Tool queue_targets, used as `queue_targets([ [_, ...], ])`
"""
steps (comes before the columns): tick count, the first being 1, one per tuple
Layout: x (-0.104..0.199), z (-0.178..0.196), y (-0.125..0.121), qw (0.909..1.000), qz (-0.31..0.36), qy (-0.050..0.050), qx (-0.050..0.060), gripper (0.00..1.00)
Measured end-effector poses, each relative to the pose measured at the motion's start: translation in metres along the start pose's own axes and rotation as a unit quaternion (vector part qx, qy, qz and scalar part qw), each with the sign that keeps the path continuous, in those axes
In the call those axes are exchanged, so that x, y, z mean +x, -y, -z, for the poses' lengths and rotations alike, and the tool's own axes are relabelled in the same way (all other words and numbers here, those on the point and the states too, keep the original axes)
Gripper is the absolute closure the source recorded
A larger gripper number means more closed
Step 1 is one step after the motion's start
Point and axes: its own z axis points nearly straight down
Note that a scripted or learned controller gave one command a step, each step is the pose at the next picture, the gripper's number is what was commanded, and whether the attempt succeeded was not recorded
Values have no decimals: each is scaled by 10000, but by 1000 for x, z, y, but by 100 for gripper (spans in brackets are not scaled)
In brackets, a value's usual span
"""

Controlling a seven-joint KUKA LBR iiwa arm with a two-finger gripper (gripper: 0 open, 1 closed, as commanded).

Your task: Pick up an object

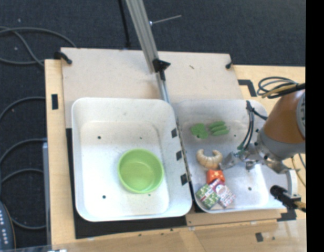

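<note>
The claw [239, 158] sits low inside the right bin [256, 196], just right of the beige ring-shaped piece [209, 157], at the end of the grey arm with its orange band [285, 121]. How the claw stands, open or closed, cannot be told from this slanted view, since cables and the wrist crowd it, and nothing can be seen held in it. Taking the beige ring-shaped piece as the landmark: the green ridged toy [208, 129] lies above it, toward the bin's far wall; the small red-orange item [215, 176] lies just below it, touching or nearly so; and the flat printed packet [216, 195] lies below that, close to the bin's near rim. Well to the left of the ring, across the divide, the green bowl [140, 170] stands upright in the left bin [93, 119] on the surface [109, 72]. The ring is the nearest candidate and probably the thing in hand. It looks light and fairly stiff, perhaps foam or plastic, with a curved arch that should pinch well across its thick middle. Its rounded sides could slip or roll aside if caught off centre. The packet would likely be limp and hard to lift from flat.
</note>
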Motion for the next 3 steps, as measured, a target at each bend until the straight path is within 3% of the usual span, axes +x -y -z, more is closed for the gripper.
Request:
queue_targets([
  [1, 0, 12, -1, 10000, -22, -5, -21, 100],
  [3, 6, 102, -7, 10000, 31, -6, -33, 100],
])
